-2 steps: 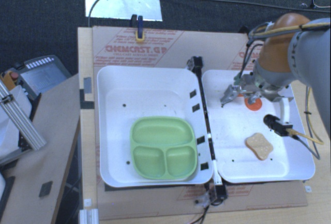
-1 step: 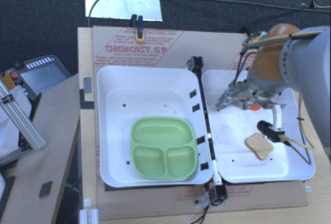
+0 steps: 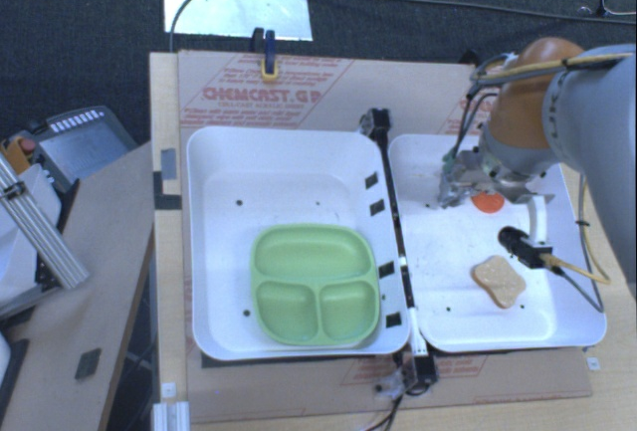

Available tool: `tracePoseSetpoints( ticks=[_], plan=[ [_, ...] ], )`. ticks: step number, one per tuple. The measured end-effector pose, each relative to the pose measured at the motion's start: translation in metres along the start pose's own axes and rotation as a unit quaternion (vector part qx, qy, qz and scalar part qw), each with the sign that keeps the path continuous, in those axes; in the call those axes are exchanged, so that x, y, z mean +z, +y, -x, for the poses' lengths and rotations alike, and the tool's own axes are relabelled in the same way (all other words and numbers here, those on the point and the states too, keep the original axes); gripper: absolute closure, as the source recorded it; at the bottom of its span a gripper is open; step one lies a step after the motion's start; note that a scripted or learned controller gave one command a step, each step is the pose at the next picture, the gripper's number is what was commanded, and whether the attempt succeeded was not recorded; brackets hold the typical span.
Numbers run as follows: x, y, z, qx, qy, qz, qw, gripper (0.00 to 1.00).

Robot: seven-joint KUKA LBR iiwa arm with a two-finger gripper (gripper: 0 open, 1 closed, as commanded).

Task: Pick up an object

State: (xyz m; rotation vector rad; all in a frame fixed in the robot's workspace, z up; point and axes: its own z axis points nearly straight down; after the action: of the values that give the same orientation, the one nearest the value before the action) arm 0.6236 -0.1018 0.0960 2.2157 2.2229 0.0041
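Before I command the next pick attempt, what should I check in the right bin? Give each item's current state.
1. The gripper is low over the right bin: ok.
2. A target is close: the orange piece lies right beside the gripper: ok.
3. The orange piece is in full sight: not ok, the gripper hides part of it.
4. Whether the gripper already holds something: cannot tell.
5. The bread slice lies free, apart from the gripper: ok.
6. The green plate sits in the left bin, out of the way: ok.
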Motion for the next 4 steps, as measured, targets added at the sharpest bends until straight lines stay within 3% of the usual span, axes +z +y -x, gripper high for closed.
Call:
tracePoseSetpoints(
  ticks=[3,4],
  plan=[
    [-0.162,0.003,-0.008,-0.001,0.0,0.001,1.0,1.0],
    [-0.153,-0.011,-0.048,-0.002,0.001,-0.002,1.0,1.0]
  ],
)
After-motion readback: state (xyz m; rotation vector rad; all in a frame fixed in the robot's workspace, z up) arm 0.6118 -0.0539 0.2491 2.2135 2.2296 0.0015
